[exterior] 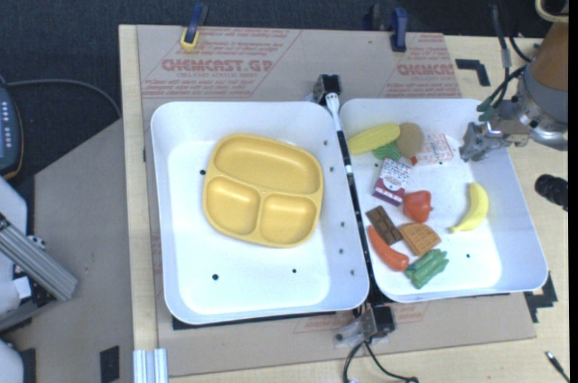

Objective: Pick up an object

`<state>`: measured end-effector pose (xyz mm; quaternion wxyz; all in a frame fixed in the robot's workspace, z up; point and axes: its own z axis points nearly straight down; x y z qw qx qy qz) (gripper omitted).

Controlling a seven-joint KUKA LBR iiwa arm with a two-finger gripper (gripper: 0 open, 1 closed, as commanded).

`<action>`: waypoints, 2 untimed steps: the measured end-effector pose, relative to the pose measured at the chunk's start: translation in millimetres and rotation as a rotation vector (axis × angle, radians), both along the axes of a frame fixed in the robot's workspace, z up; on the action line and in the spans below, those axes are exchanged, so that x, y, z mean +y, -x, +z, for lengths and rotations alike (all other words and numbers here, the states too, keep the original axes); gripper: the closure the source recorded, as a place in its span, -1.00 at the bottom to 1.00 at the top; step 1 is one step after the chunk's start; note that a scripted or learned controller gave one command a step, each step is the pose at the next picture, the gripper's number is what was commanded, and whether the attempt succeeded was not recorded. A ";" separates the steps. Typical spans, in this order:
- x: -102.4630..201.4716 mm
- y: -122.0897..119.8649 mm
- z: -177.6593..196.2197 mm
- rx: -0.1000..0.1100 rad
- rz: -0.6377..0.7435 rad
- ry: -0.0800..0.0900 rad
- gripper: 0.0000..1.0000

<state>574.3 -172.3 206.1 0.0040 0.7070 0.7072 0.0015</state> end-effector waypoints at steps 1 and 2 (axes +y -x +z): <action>-0.3 -1.1 20.4 0.002 0.001 -0.001 1.00; 51.1 8.9 30.3 0.009 0.006 -0.007 1.00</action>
